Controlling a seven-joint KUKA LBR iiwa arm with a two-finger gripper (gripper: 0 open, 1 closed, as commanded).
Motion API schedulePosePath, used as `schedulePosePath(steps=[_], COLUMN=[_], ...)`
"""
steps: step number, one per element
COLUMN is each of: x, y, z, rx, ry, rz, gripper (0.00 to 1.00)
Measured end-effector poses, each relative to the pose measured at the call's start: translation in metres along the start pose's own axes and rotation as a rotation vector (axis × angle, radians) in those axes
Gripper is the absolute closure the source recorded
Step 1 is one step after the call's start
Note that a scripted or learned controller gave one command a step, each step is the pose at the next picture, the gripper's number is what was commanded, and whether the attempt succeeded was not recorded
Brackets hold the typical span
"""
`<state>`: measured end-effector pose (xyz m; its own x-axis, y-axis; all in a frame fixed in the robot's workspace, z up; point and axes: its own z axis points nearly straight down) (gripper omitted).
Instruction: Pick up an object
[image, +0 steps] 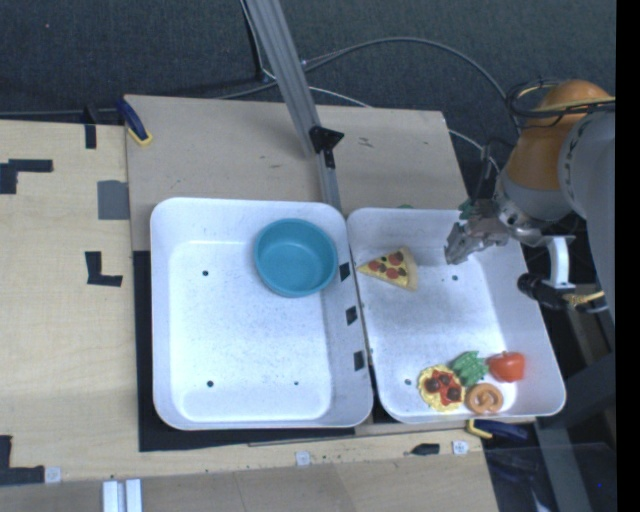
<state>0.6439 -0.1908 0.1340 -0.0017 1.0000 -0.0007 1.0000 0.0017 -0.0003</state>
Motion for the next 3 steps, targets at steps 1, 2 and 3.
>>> schedulePosePath(steps=[1, 2, 3], x=[0.001, 0.001, 0.054], y=[0.001, 0.001, -0.004], z=[-0.042, -0.076, -0.068], rx=[-0.003, -0.002, 0.000], ry=[0.000, 0.000, 0.002], rz=[0.001, 0.001, -0.002], gripper=[1.00, 1.00, 1.00])
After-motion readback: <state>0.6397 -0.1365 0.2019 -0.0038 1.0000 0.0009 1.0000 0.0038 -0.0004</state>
